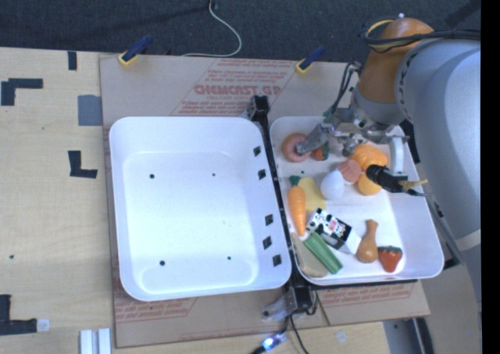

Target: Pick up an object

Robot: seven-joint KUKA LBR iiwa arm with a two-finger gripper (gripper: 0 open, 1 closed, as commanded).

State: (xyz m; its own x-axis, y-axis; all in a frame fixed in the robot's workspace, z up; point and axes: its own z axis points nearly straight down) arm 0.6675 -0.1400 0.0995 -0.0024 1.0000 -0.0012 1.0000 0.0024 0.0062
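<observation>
The right white bin (426,235) holds several toy foods. A pink donut (294,147) lies at its far left corner, with a small red piece (318,155) beside it. My gripper (316,140) hangs low over that corner, right next to the donut and touching or nearly touching it. An orange fruit (366,158), a pink piece (349,171) and a white egg (333,185) sit just right of the gripper. Nearer the front lie a carrot (298,210), a black-and-white carton (332,228), a green cucumber (322,253), a drumstick (368,241) and a strawberry (390,257).
The left white bin (125,188) stands beside the right one, with a black divider (269,180) between them. Both rest on a cardboard sheet (226,91) held by blue-yellow clamps. The grey arm (445,110) fills the right side above the bin.
</observation>
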